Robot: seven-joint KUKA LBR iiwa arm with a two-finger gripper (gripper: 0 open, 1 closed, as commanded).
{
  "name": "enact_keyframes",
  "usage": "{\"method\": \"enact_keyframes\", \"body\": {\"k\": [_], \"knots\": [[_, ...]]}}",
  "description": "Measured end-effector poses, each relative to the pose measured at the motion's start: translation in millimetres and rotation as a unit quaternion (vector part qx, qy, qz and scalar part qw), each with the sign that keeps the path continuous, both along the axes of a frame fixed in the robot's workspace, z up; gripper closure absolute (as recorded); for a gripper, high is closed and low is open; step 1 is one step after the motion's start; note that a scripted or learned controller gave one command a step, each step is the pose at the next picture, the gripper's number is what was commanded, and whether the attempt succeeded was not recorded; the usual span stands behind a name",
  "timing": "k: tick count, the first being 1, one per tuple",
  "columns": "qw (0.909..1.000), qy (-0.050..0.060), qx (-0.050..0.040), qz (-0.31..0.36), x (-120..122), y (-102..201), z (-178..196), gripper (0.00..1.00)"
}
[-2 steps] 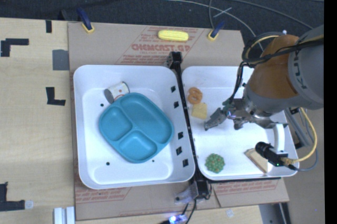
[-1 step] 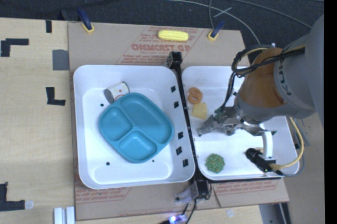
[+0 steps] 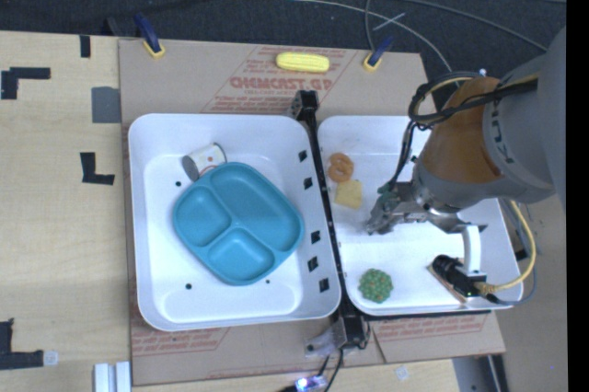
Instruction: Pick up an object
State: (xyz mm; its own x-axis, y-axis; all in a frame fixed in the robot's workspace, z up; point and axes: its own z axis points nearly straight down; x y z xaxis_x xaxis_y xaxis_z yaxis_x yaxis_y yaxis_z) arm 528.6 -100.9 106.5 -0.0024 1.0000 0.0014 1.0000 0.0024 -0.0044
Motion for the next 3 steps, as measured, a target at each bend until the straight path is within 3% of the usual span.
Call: {"method": "enact_keyframes", "body": {"k": [2, 3], "knots": [[1.0000, -0.004, -0.0013, 0.000, 10.3, 0.2, 109.4, 1.00], [1.0000, -0.001, 0.0001, 0.002, 21.6, 52.8, 104.4, 1.00]]}}
